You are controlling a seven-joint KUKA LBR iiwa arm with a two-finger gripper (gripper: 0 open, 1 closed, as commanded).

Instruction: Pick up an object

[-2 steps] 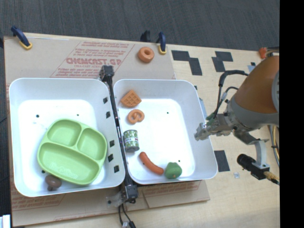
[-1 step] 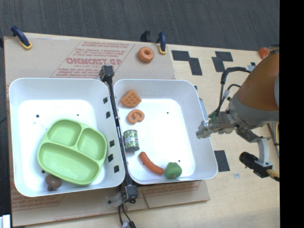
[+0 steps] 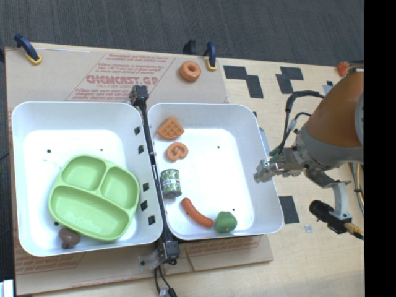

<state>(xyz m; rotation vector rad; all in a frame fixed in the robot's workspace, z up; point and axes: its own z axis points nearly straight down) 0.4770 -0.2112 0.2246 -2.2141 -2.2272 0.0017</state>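
We are finding the jaws [image 3: 263,172] hanging over the right bin's [image 3: 204,113] outer rim, apart from every object; their state we cannot tell. The candidates are lying along that bin's left side: waffle [image 3: 170,129], pretzel [image 3: 177,151], can [image 3: 171,183], sausage [image 3: 196,213], green fruit [image 3: 225,221].

Waffle [image 3: 170,129], pretzel [image 3: 177,151], can [image 3: 171,183], sausage [image 3: 197,213], green pepper [image 3: 225,221]: right bin.
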